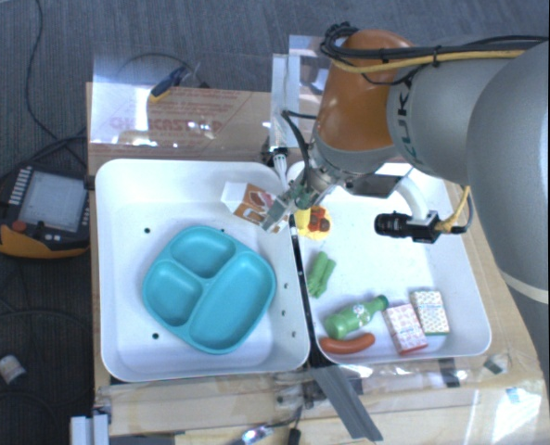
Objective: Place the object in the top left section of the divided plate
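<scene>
Camera view looks down on the desk (182,109) with two white bins side by side. My fingers (276,214) sit low over the divider between them, at the far end, just above the right edge of the left bin (117,248). I cannot tell whether they are apart or together; from this angle they merge into one grey shape.

Just beside my fingers, in the far right corner of the left bin, lies a small flat packet (247,200), white with brown and orange print. It touches or nearly touches my fingers, but I cannot see it between them.

A teal divided plate (210,287) rests in the middle of the left bin, near the packet but apart from it, its two small sections on the left and far sides and the large one on the right.

In the right bin (460,276), a small yellow and red toy (316,222) lies right by my fingers. Nearer the camera are a green pod-like piece (320,273), a green bottle (353,316), a red sausage (346,344) and two patterned boxes (416,321).
</scene>
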### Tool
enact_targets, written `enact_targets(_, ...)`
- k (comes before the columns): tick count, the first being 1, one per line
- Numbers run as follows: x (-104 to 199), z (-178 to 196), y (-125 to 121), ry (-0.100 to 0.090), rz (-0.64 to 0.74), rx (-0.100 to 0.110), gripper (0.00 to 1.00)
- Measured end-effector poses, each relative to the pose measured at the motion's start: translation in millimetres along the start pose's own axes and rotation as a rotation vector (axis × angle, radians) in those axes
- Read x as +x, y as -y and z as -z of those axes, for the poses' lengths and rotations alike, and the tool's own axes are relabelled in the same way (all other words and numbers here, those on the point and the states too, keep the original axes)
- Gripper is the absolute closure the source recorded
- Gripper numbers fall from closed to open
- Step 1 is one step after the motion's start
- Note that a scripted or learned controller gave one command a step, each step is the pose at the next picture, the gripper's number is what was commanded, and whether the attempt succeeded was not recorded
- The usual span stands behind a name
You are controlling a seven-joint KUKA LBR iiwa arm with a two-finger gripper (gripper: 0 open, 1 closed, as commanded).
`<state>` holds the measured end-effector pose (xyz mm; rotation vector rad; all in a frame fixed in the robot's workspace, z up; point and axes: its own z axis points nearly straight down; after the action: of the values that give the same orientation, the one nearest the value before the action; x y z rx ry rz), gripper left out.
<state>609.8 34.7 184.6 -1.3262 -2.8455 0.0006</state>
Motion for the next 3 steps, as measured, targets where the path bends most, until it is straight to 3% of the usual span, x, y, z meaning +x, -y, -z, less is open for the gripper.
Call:
enact_targets(1,54,-2,-38,-0.001,-0.024,0.001,1.00)
enact_targets(2,55,-64,-68,0.002,-0.316,-0.003,1.00)
enact_targets(3,108,-85,-6,0.014,-0.457,-0.039,1.00)
